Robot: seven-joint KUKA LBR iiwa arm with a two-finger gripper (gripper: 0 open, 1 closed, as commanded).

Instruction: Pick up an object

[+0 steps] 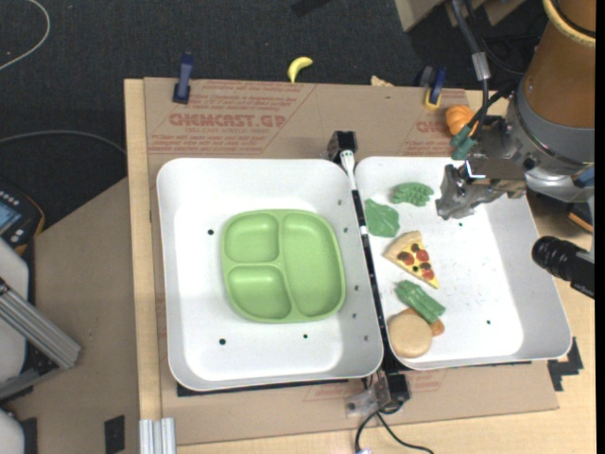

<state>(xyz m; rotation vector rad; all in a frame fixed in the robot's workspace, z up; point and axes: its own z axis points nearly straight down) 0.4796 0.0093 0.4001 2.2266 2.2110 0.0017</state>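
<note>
Gripper (458,201) over the right bin (501,282), beside a green leaf toy (412,193); jaws' state cannot be told.

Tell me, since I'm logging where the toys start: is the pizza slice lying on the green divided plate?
No, the triangular toy pizza slice lies in the right white bin, while the green divided plastic plate sits in the left white bin.

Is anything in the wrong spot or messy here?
Yes, a bit. A yellow banana toy lies outside the bins, past the board's far edge on the dark floor, and an orange toy sits on the board beside the right bin. Small dark specks dot that bin's floor. The green plate sits neatly.
</note>
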